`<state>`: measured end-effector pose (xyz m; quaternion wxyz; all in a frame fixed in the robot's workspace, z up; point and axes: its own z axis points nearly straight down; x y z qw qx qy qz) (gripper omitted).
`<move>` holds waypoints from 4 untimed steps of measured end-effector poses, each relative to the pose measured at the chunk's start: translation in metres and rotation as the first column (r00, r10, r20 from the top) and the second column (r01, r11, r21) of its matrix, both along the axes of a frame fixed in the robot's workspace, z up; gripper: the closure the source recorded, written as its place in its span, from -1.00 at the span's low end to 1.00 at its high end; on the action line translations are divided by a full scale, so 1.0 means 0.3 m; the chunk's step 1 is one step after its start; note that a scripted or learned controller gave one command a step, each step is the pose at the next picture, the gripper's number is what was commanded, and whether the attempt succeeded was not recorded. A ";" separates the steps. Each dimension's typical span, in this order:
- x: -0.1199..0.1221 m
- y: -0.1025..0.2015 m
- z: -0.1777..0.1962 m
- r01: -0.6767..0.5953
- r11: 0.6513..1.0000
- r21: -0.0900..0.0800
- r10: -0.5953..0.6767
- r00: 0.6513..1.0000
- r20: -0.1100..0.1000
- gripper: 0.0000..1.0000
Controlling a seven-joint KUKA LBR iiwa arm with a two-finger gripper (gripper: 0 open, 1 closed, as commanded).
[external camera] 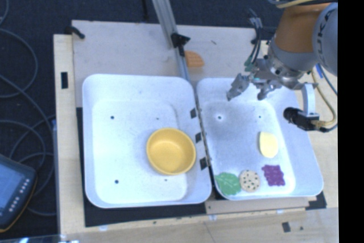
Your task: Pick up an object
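My gripper (249, 90) hangs over the far end of the right bin (239, 128), its two fingers spread open with nothing between them. Further toward the near right of that bin lies a pale yellow oval piece (268, 144). Along the bin's near edge sit a green leafy piece (228, 182), a round speckled cookie (249, 180) and a purple block (273, 174). A yellow bowl (170, 151) rests in the left bin (114, 122), near its right wall.
A slanted metal rail (162, 5) runs from the top down to the gap between the bins. A small orange thing (194, 60) lies on the bench behind the bins. A dark tablet (14, 190) sits at the lower left, off the bench.
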<state>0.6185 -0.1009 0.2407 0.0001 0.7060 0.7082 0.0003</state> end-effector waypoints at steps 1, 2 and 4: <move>0.000 0.000 0.000 0.001 1.000 0.000 -0.001 1.000 0.000 -1.00; -0.029 -0.006 -0.198 0.004 1.000 -0.002 -0.004 1.000 -0.006 -1.00; -0.029 -0.003 -0.469 0.007 1.000 -0.003 -0.007 1.000 -0.002 -1.00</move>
